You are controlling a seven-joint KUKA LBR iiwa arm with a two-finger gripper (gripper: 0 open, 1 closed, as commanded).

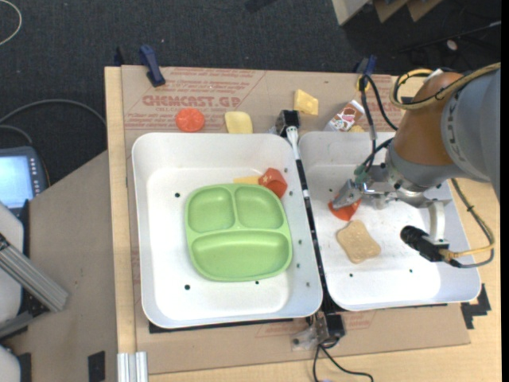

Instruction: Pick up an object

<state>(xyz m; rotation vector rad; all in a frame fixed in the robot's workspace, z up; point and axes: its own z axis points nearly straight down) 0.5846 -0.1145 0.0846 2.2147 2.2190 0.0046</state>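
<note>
Red lettering reading "CHEMCAST" runs across the brown board [238, 94] behind two white bins, the rest of the print too small to read. The grey arm [453, 126], with its orange band, reaches in from the right over the right bin [382, 293], its gripper [354, 193] low at the bin's left side, directly above a small red-orange object [343, 209]. The gripper body hides the fingers, so whether they are spread or closed cannot be told, nor whether they touch that object. A tan slice of toy bread [358, 242] lies just below it on the bin floor, apart from the gripper, with bare white floor in front and to the right. The left bin [151, 213] bears a green divided plate [237, 232]; a red piece [273, 181] sits at the plate's upper right corner. On the board behind lie an orange disc [190, 120], two yellow pieces [238, 122] and a small red-and-white packet [345, 118], its label illegible.
</note>
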